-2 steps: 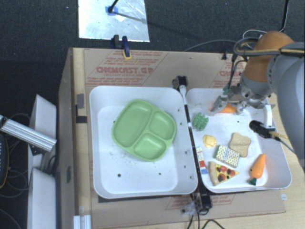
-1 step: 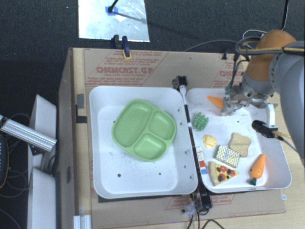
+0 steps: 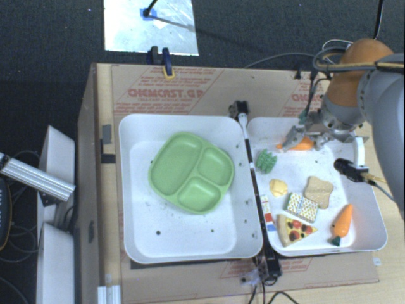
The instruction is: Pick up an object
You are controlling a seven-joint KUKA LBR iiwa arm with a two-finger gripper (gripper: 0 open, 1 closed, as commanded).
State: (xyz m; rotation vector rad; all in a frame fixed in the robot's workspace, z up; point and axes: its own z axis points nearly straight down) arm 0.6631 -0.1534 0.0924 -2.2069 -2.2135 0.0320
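Camera view, jaws (image 3: 302,138) over orange piece (image 3: 303,145)

This looks like a robotics lab. The desk (image 3: 190,84) is a brown board printed with red lettering, carrying two shallow white bins (image 3: 183,249) side by side, clamped at its far edge by a blue-and-yellow clamp (image 3: 166,61). Loose cables (image 3: 272,61) trail over its far right corner, dark carpet (image 3: 44,43) surrounds it, and a grey robot arm (image 3: 380,100) reaches over the right edge.
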